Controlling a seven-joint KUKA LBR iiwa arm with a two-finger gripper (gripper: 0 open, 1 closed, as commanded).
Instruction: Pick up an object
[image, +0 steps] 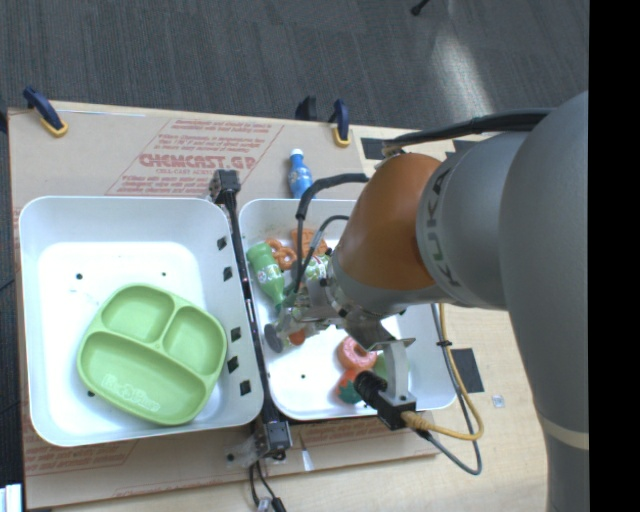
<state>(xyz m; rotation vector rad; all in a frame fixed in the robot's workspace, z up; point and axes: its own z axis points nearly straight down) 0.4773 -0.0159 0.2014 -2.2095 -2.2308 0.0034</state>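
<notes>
Pale green three-compartment plastic plate (150, 352) lying flat in the left shallow white bin (40, 235). In the right shallow white bin (300, 395): green plastic toy (265, 268) and orange pieces near the far-left corner, pink-and-orange toy (355, 358) nearer the front. Two-finger gripper (285, 330) low over that bin's left part; open or closed, cannot tell. Grey arm with orange band (395, 235) above.

The grey arm with its orange band (400, 235) covers most of the cluttered right white bin (300, 395); the pale green divided plate (152, 352) fills the left white bin's (60, 225) near half, its far half open.
</notes>
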